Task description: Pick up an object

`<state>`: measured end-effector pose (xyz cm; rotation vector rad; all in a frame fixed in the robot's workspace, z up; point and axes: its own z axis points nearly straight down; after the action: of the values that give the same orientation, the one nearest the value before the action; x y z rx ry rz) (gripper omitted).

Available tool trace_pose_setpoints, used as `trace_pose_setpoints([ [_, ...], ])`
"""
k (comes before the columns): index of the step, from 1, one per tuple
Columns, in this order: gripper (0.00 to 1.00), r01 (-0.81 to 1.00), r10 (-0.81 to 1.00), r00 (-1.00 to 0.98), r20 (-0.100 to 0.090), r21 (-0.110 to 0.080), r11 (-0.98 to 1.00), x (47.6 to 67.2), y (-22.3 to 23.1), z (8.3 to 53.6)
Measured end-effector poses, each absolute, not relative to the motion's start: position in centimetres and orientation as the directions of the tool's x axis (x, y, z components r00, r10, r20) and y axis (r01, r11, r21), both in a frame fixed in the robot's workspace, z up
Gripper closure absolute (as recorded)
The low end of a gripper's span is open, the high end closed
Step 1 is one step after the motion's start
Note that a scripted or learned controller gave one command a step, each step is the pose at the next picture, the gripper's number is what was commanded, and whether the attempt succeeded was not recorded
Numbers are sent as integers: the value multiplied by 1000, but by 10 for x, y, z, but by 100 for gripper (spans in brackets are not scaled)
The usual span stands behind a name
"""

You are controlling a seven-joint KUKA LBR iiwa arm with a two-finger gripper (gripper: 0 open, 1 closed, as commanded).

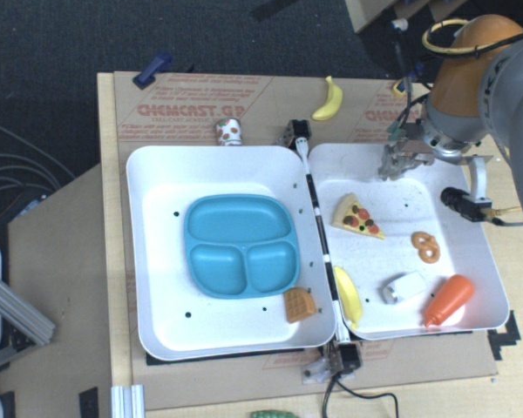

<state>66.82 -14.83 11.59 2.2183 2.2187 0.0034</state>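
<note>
The grey metal hand (399, 165) hovers over the right white plastic bin's (488, 273) far edge, grasping nothing; whether it's apart, I cannot tell. The nearest pick, a triangular toy pizza slice (358, 217), lies nearby, so it must shift over and descend.

Arm (497, 77) enters from upper right of view: grey body w/ orange band (471, 59) above wrist. Wrist bends down & toward left, over far right corner of right bin (497, 277). Gripper (399, 165) hangs at end of wrist, above bin floor near its far wall, tips pointing down. Nothing seen betw. the tips. Metal wrist section sits directly above gripper; grey link runs off right edge of view.
</note>
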Motion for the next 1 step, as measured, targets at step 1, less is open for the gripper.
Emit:
trace_pose_setpoints([
  [1, 0, 1000, 1000, 0, -1, 4, 0, 668, -148, 116],
])
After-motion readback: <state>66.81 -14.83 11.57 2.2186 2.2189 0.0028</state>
